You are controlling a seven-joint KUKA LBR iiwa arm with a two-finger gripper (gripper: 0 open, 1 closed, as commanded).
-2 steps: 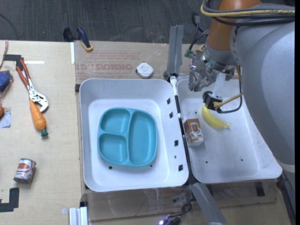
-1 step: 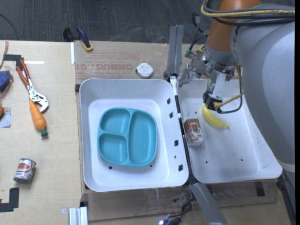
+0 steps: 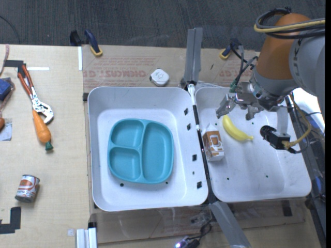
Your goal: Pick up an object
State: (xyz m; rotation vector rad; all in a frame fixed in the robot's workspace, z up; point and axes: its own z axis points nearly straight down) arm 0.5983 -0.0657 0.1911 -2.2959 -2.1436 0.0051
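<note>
A yellow banana (image 3: 236, 130) lies in the right bin (image 3: 258, 182), near its far left part. Just left of it stands a small brown and white carton (image 3: 213, 144), close to the bin's left wall. My gripper (image 3: 237, 110) hangs right over the banana's far end, open, with one dark finger (image 3: 224, 109) to the left and the other toward the right. Nothing sits between the fingers. The grey arm with its orange band (image 3: 279, 45) comes in from the upper right.
A teal divided plate (image 3: 140, 150) lies in the left bin (image 3: 103, 190). On the bench to the left are a carrot (image 3: 42, 130), a wrench (image 3: 34, 97) and a small can (image 3: 27, 187). A round white tape measure (image 3: 160, 77) sits behind the bins.
</note>
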